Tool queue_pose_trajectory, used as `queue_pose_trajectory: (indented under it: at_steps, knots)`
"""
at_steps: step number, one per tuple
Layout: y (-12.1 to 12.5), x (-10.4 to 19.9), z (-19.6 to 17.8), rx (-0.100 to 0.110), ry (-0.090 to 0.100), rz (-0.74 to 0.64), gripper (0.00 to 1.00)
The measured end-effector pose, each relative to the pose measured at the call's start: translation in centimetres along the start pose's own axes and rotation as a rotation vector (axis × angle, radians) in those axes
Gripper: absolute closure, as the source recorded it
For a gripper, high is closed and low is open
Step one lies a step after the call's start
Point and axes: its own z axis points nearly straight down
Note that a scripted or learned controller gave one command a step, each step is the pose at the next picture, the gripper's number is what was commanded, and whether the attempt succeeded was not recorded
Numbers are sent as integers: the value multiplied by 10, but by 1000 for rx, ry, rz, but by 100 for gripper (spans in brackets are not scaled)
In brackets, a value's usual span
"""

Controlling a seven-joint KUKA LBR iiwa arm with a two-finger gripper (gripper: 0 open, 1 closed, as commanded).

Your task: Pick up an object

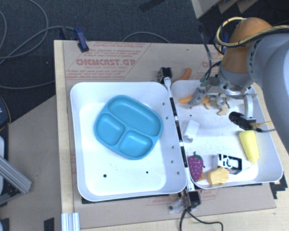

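The gripper (206,99) hangs low over the right bin's (269,173) far corner, beside the orange carrot (186,100), positioned for grasping; jaw state cannot be determined.

Arm (274,47) hides right bin's (267,170) far corner.

A wooden surface (111,61) printed with red lettering carries two white bins side by side, the left bin (86,172) and the right bin (269,170). A blue clip (80,39) sits at its far left corner. Dark cables (19,32) trail over the floor beyond.
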Motion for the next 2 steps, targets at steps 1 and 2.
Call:
queue_pose_trajectory:
  at_steps: [1,2]
  knots:
    - [0,4,0,0,-2,0,0]
    - [0,3,0,0,1,-1,0]
